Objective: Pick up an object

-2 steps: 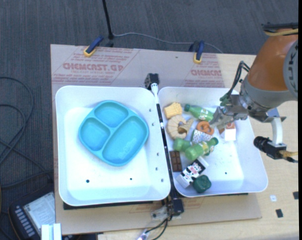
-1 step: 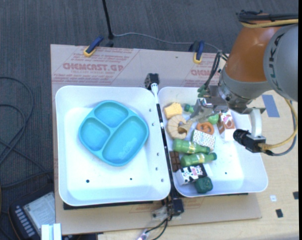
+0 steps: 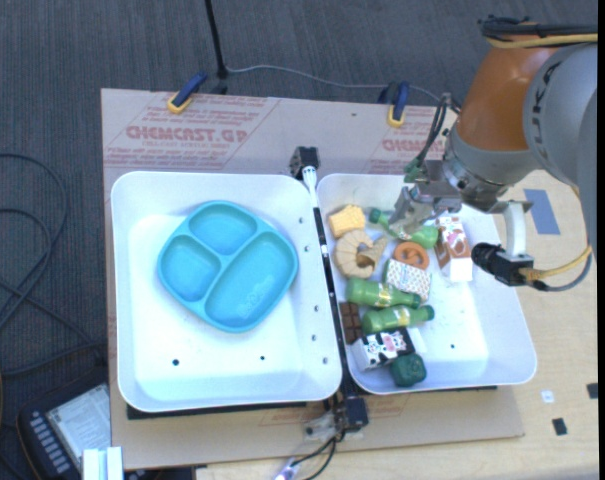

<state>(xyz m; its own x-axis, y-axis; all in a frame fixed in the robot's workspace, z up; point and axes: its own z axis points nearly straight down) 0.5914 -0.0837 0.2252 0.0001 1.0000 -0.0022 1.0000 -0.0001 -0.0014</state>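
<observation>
Camera view has the pincer (image 3: 414, 211) low over the right bin (image 3: 492, 343), amid crowded toys; whether it is apart or together, I cannot tell. The green bottle (image 3: 382, 294) and doughnut (image 3: 359, 255) lie just left-below it. Neighbours may block or slip the grasp. Far left, the left bin (image 3: 142, 358) holds a blue plate (image 3: 228, 265).
</observation>
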